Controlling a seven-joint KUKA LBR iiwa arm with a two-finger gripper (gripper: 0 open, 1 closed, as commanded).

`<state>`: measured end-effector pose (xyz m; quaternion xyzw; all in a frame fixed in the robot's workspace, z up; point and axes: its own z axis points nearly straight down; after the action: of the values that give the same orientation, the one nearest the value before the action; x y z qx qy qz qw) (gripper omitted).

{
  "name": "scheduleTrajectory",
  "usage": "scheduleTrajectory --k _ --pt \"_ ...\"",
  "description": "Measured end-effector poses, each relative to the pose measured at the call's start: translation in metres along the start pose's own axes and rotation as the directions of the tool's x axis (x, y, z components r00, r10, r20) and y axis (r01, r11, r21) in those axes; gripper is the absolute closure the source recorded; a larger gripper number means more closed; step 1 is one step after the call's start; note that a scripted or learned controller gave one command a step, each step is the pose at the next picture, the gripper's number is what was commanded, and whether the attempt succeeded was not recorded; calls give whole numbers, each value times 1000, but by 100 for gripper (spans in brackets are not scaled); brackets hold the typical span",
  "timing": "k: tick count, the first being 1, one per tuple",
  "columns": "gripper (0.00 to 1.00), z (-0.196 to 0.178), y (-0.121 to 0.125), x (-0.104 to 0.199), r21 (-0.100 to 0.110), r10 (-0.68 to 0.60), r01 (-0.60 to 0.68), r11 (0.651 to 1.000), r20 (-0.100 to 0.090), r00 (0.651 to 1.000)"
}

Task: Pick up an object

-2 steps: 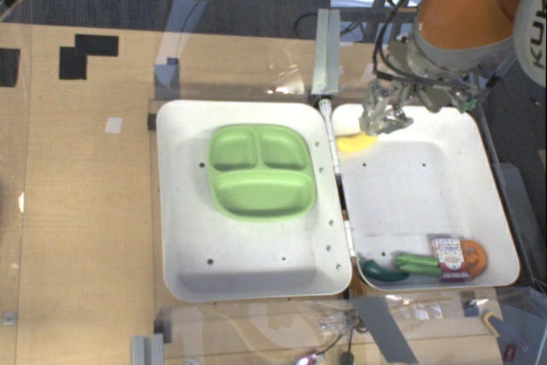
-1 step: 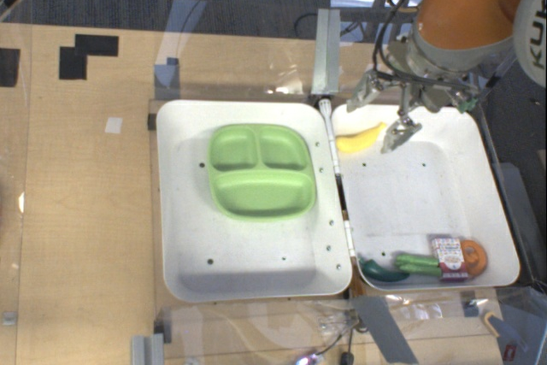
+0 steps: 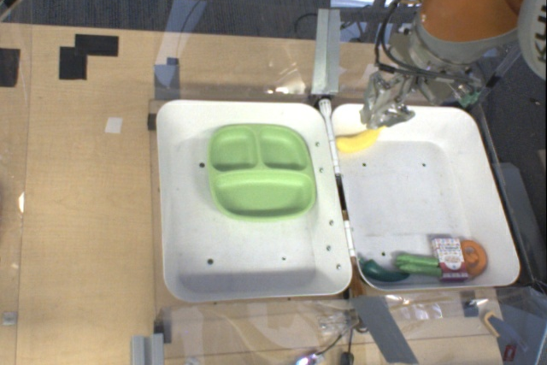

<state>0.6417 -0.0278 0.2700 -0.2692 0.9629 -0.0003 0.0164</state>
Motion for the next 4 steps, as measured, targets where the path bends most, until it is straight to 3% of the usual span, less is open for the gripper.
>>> scheduleTrajectory --k 1,2,3,4 --pt "100 18 13 -15 -5 44 -44 999 -21 999" --pt "0 18 13 -15 -5 45 -45 999 -21 999" --pt "0 18 13 -15 -5 45 -45 999 -21 999" --pt "100 4 13 -18 -2 43 -43 999 -10 999"
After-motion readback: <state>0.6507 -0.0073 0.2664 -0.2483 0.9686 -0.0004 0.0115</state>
